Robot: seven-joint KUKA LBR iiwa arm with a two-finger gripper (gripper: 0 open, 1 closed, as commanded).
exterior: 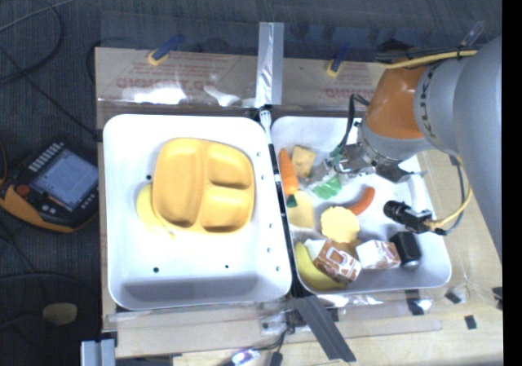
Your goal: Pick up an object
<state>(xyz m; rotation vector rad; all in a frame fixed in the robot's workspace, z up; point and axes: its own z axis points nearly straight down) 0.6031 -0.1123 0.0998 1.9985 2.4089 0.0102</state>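
The arm leans into the right bin (pixel 432 271), and its tool (pixel 347 162) sits low over a green item (pixel 326 188) beside the carrot (pixel 287 173). How far it's open, I cannot tell from here.

One fixed camera is looking down at a slant from above the counter (pixel 114 71), taking in both white bins (pixel 122 275) side by side (floor showing at left), with the arm (pixel 457 103) entering from the right.
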